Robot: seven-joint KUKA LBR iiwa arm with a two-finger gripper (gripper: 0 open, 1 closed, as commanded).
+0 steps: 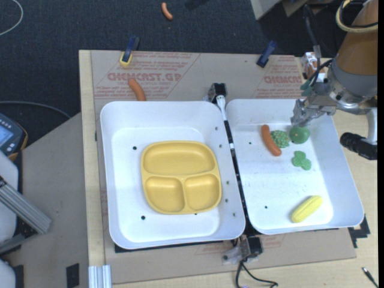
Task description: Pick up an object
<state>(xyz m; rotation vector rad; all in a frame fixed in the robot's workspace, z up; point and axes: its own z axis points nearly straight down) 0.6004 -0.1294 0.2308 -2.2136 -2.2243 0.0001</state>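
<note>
Green round toy (299, 135) sits under the claw (302, 120) in the right bin (342, 161); I cannot tell its grip state.

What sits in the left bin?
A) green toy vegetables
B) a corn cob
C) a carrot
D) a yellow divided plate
D: the yellow plate with three compartments lies in the left bin, while the corn, carrot and green pieces lie in the right bin.
</note>
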